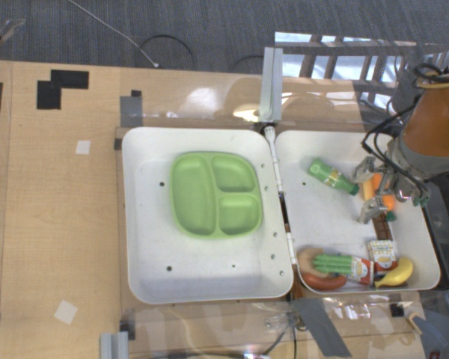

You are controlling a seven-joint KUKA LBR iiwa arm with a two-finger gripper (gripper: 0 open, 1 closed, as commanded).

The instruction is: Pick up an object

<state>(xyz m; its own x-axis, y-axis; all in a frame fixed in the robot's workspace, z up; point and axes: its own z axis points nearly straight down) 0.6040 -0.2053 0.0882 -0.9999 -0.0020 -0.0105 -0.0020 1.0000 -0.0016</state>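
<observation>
My pincer (379, 200) sits low in the right bin (314, 208) (over something orange, seemingly); grip unreadable, nothing visibly lifted yet.

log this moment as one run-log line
arm: over right bin | gripper: low by orange item | green bottle: lying loose | banana: front corner | green divided plate: left bin

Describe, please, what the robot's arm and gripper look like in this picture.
The arm is a bulky rounded column with a broad orange band and a grey section below it. Black cables loop along its left side toward the wrist. The gripper beneath is small and metallic grey, with dark hardware and a few orange parts near it; its finer details are too small to make out.
</observation>
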